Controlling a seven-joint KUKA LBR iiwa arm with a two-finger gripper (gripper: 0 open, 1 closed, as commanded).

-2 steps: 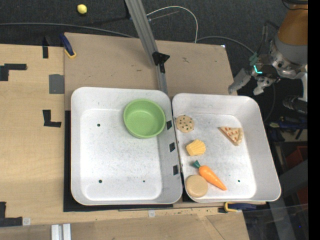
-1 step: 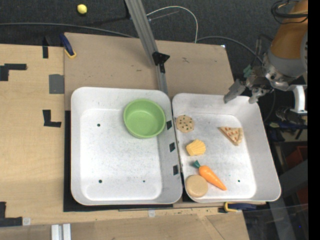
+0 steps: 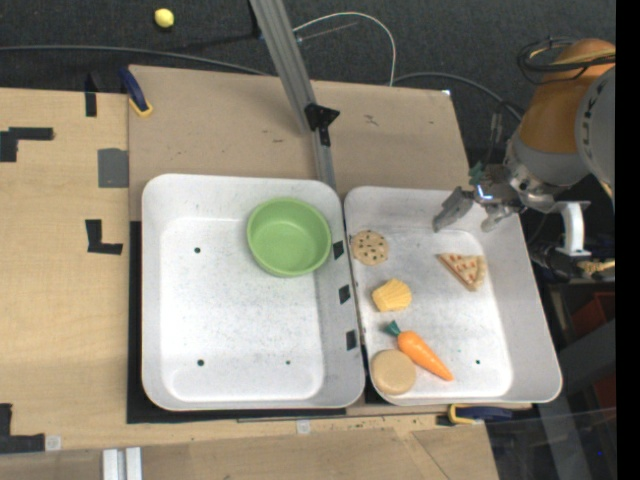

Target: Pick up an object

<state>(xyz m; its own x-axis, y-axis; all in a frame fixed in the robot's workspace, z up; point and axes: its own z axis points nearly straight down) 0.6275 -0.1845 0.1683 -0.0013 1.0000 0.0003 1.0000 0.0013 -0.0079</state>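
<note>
Camera view: the gripper (image 3: 472, 210) hangs spread and empty over the right bin (image 3: 520, 368), just above the wedge (image 3: 462, 268). The wedge looks light, stiff, probably plastic; gripping across its flat sides would suit. The arm (image 3: 570, 108) reaches in beyond the wedge, wrist bent downward.

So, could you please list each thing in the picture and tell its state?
Gripper: open, holding nothing, above the right bin's far end.
Green bowl: upright, in the left bin.
Cookie: lying flat.
Pizza slice: lying flat.
Corn piece: on its side.
Carrot: lying down.
Round bun: flat, touching the carrot.
</note>
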